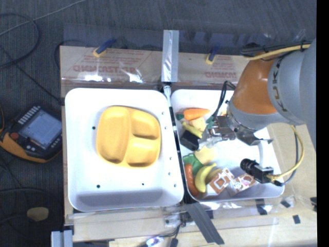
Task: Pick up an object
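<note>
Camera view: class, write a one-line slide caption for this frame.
KUKA arm lowers its gripper over toy food crowding the right bin; the left bin holds a yellow divided tray.

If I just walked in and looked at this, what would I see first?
Probably the big yellow tray with three compartments, lying alone in the left bin. Next, the grey arm with its orange band reaching in from the right, its end effector low over the right bin. That bin holds a jumble of toy food along its left side, like a carrot and a banana.
</note>
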### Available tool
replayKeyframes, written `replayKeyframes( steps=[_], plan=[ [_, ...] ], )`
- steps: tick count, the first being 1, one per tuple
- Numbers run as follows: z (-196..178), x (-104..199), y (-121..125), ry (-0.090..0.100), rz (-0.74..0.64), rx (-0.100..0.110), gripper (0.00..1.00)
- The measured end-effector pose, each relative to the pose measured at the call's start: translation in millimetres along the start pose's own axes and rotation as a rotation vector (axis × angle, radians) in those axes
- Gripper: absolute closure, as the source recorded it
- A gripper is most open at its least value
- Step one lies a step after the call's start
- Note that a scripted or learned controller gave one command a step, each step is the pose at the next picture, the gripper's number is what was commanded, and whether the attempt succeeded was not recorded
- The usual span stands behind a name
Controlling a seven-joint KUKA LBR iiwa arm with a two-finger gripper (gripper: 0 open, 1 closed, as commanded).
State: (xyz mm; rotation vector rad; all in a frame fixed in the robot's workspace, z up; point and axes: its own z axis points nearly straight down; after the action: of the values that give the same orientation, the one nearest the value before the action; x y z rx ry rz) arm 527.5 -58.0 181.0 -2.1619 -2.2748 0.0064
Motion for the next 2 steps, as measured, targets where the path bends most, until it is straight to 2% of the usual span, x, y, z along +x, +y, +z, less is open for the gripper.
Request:
replayKeyframes(
  steps=[1,2],
  plan=[
    [0.0,-0.1,-0.1,0.000,0.000,0.000,0.00],
    [64.5,-62.9,73.4,-0.005,-0.052,-0.022,0.00]
  ],
)
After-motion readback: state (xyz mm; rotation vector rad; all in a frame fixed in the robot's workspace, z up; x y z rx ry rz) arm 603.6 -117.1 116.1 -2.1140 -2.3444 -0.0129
